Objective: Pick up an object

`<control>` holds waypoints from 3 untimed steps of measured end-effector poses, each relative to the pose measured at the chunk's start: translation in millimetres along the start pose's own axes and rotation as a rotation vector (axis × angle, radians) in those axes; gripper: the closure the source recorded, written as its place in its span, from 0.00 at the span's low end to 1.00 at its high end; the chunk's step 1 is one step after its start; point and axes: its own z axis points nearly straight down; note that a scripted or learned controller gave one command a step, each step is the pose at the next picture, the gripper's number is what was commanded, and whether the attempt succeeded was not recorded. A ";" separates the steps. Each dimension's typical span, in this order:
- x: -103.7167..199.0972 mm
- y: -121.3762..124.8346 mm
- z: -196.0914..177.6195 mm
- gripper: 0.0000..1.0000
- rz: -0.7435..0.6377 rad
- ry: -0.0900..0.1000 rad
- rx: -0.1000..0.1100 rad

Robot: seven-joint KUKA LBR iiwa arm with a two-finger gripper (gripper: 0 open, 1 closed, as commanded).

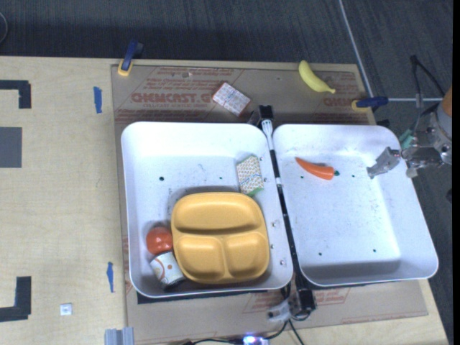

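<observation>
An orange carrot (315, 167) lies in the right bin (374, 264), near its far left corner. My gripper (399, 163) hovers over that bin's far right rim, well to the right of the carrot. It is open, with nothing between its fingers. In the left bin (144, 157) sit a yellow compartment tray (219, 236), a red tomato (159, 239), a small white and orange cup (167, 268) and a patterned packet (249, 175).
A yellow banana (315, 77) and a small patterned packet (230, 98) lie on the brown board behind the bins. Blue clamps (129, 56) (370, 103) hold the board's far corners. A black divider strip (277, 192) runs between the bins.
</observation>
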 end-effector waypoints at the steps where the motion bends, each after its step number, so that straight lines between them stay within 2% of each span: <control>1: 5.9 60.2 91.0 0.00 -0.004 -0.006 -0.017; 2: 56.9 84.2 109.8 0.00 -0.001 -0.001 -0.004; 3: 115.6 95.0 109.9 0.00 -0.002 -0.001 -0.003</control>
